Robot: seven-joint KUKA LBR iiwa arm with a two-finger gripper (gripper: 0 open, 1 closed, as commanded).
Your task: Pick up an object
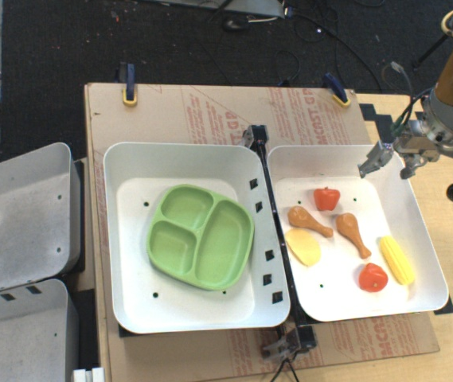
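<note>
The right bin [429, 237] holds several toy foods: a red pepper [327, 198], two brown drumsticks [310, 221] [353, 234], a pale yellow slice [304, 247], a red tomato [373, 277] and a yellow corn cob [396, 259]. My gripper [386, 169] hovers over the bin's far right corner, up and to the right of the red pepper. Its two dark fingers [369, 164] are spread apart, open, with nothing between them.
A green divided plate [201, 235] lies in the left bin [123, 213]. A ridge [272, 229] separates the two bins. Clamps [130, 84] [337, 89] hold the cardboard base at the back. White lids [19, 213] lie off to the left.
</note>
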